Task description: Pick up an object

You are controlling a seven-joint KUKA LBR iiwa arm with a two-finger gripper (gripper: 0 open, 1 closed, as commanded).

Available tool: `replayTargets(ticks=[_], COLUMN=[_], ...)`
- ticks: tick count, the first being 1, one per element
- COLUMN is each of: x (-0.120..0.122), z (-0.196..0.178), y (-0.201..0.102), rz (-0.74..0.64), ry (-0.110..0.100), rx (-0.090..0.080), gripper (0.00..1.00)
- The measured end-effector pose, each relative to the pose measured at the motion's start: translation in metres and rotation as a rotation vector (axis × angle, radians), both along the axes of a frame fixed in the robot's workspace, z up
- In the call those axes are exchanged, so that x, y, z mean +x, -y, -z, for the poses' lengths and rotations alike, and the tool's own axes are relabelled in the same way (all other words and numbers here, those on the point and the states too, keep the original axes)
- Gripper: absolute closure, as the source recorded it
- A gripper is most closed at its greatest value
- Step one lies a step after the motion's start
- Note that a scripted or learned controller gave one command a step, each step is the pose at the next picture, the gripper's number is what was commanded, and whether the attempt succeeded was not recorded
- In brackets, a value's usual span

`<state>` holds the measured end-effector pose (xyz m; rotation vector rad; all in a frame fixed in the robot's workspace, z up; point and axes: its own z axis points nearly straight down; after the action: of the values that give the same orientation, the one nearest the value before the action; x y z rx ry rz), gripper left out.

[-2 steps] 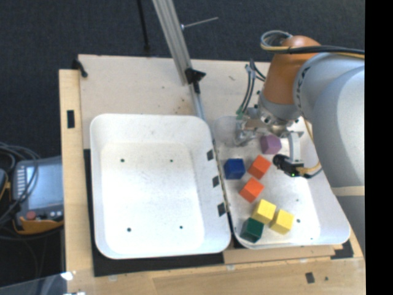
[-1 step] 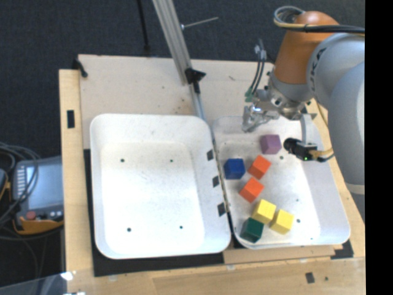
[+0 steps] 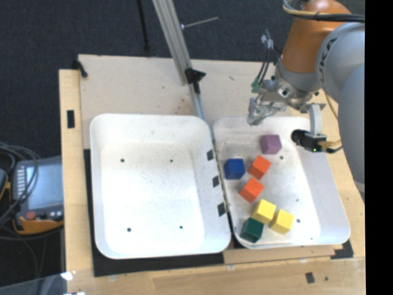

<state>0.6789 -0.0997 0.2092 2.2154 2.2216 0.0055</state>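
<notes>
Camera view, starting at the left edge: a small grey device with an orange base [image 3: 34,195] sits on the dark floor beside the counter [image 3: 123,72], with cables looping near it. On the counter, the left bin [image 3: 104,134] lies flat with its speckled white floor showing. A slanted aluminium rail [image 3: 175,42] rises from between the two bins toward the top of the frame, with a black clamp partway down it.

The right bin [image 3: 325,226] touches the left one along their shared edge. Inside it, from left to right: a blue cube [image 3: 234,168] near the dividing edge; a dark green cube [image 3: 252,229] at the front rim; an orange cube [image 3: 251,190] in the middle; a second orange cube [image 3: 260,166] just up and right of the blue one; a yellow cube [image 3: 265,211] touching the green one; a purple cube [image 3: 270,144] toward the back; and another yellow cube [image 3: 282,221] just beside the first yellow.

My gripper [image 3: 258,117] hangs over the back of the right bin, just up and left of the purple cube, with nothing between its fingers. Whether those fingers are apart or together I cannot tell from this angle. Above it is my orange wrist band [image 3: 307,42], and my grey arm [image 3: 350,54] runs off to the right.
</notes>
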Motion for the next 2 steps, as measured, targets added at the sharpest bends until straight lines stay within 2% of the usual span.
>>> replayTargets(ticks=[1,2], x=[-0.025,-0.049], z=[-0.016,-0.010], y=[-0.048,-0.090], rz=[-0.003,-0.002], ry=[-0.005,-0.007], rx=[0.002,0.000], gripper=[1.00,1.00])
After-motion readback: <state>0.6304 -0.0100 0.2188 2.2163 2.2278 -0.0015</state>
